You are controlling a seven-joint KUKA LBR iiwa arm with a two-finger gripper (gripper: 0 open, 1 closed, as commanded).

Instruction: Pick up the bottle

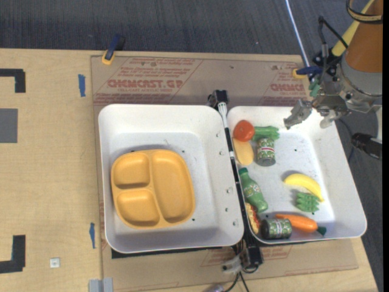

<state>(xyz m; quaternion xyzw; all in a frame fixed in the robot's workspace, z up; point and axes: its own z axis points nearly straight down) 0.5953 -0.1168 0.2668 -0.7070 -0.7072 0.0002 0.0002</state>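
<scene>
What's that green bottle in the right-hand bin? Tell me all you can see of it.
The bottle is small, green, plastic-looking like a toy, with a label around its middle showing red. It lies on its side along the left wall of the right bin, neck toward the far end, base toward the near end. Its base sits close to a dark can; whether they touch is unclear. The gripper is well away, over the bin's far edge.

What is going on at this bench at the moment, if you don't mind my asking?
A KUKA arm reaches in from the right, its hand open above the far edge of the right bin, holding nothing. The green bottle it should pick up lies untouched against that bin's left wall, among a tomato, two cans, a banana and a carrot. The left bin holds a yellow divided tray.
</scene>
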